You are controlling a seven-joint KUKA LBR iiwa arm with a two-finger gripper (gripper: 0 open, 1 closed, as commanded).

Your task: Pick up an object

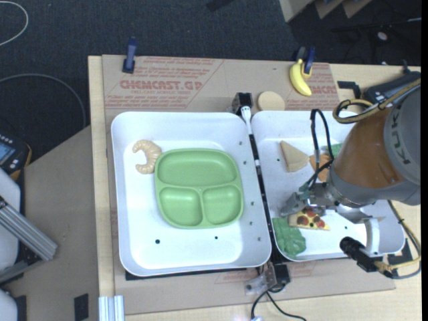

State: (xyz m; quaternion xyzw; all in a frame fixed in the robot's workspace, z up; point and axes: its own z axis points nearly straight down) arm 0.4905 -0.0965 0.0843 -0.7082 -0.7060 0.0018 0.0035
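Arm over right bin, pizza slice

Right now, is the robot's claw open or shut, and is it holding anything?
Claw: cannot be told. It is low in the right bin, just above the pizza slice, and the arm hides how it stands.

The grey KUKA arm reaches in from the right, its orange band sitting above the wrist, the forearm angled downward. At its lower left end the two-finger gripper points down and leftward, low under the wrist.
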